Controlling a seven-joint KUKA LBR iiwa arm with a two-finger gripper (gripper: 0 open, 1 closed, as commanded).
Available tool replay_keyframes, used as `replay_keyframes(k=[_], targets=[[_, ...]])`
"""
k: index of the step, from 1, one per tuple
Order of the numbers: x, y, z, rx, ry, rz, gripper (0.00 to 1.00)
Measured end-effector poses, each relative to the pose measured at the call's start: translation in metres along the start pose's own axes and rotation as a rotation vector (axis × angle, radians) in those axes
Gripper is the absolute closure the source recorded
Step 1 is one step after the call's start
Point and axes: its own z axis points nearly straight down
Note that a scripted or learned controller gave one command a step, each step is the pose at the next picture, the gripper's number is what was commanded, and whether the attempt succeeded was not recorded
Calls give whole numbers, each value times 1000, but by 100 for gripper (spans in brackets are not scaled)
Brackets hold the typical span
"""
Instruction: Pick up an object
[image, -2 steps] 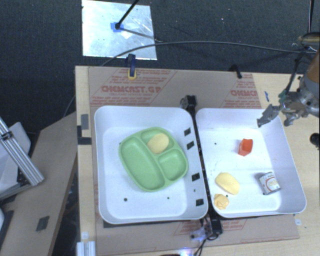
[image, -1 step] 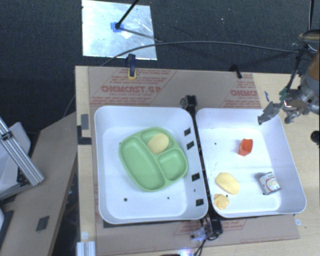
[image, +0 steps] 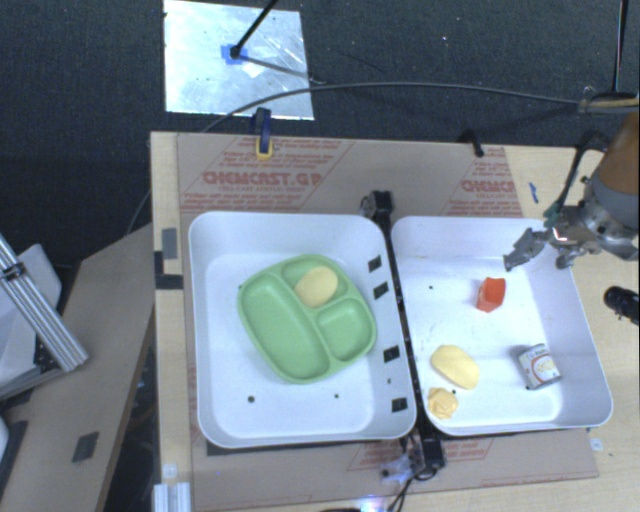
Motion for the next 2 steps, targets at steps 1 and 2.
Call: replay_keyframes(k=[1,2], targets=[[-5,7,56,-2,0,0,0],[-4,10,101,-7,2,1,0]])
